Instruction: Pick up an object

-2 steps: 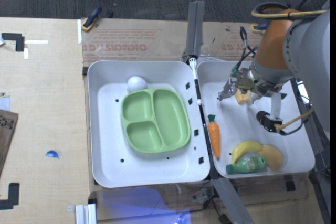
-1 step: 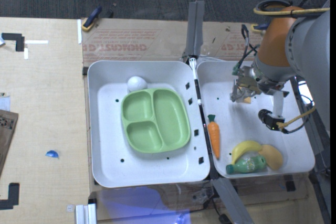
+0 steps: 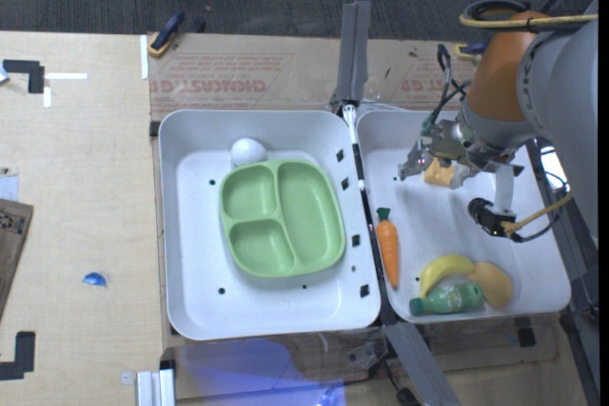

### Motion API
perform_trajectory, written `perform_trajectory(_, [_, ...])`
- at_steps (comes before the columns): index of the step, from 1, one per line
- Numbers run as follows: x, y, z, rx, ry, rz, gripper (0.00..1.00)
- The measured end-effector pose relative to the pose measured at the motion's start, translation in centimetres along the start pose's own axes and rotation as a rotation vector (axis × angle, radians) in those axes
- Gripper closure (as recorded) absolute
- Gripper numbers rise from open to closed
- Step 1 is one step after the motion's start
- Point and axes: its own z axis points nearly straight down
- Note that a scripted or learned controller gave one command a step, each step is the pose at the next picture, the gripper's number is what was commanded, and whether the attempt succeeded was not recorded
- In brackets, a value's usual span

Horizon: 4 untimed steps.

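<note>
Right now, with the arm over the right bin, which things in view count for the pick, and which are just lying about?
For the pick:
- tool, low over the right bin
- tan block right under it
- carrot
- banana
- green bottle
- tan rounded piece

Lying about:
- green divided plate and white ball in the left bin
- blue clamp
- small blue piece on the bench

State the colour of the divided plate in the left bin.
The divided plate is light green, seen in the camera view.
</note>
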Motion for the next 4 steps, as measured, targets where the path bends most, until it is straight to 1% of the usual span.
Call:
perform_trajectory(1, [-5.7, -8.5, 2.0, 0.001, 0.003, -0.034, 0.00])
perform_trajectory(2, [-1.3, -9.7, 1.9, 0.000, 0.004, -0.022, 0.00])
perform_trajectory(3, [-1.6, -13.4, 1.4, 0.000, 0.004, -0.109, 0.00])
perform_trajectory(4, [-8.7, -12.0, -2.2, -0.002, 0.003, -0.119, 0.00])
